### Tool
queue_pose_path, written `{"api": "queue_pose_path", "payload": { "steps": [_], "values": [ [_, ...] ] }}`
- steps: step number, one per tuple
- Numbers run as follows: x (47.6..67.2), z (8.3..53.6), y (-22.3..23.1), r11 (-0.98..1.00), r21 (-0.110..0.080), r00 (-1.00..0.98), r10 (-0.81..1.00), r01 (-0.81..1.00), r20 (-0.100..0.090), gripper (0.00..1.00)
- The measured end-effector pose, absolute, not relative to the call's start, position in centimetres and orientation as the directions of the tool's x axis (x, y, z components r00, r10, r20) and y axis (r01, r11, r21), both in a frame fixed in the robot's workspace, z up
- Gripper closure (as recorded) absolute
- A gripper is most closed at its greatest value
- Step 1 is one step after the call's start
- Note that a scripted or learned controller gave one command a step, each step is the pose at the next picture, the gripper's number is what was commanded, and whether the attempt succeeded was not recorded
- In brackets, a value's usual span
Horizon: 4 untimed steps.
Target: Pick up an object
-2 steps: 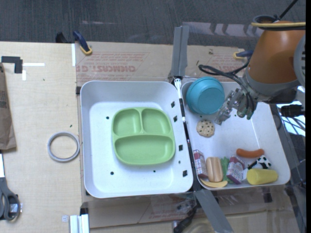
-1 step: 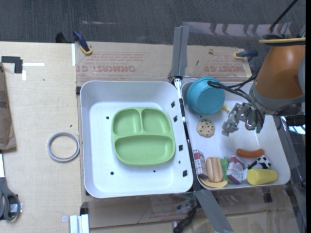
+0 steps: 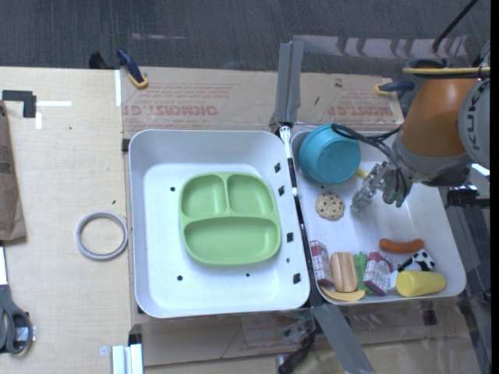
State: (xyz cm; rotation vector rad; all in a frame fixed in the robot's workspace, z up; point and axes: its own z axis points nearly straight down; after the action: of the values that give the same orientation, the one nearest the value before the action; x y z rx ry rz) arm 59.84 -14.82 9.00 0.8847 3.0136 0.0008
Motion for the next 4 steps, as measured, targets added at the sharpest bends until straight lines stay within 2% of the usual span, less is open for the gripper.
{"api": "queue_pose_path", "payload": {
  "steps": [1,2,3,4],
  "values": [
    [56.7,18.1,-14.9,0.914,0.001,-0.914,0.405,0.405,-0.002,1.00],
    [60.8,9.1,-13.9,0.923,0.001,-0.923,0.384,0.384,-0.002,1.00],
    [64.1,9.1,-18.6,0.882,0.001,-0.882,0.470,0.470,-0.003,1.00],
    [64.1,9.1,-18.6,0.882,0.001,-0.882,0.471,0.471,-0.003,0.00]
  ]
}}
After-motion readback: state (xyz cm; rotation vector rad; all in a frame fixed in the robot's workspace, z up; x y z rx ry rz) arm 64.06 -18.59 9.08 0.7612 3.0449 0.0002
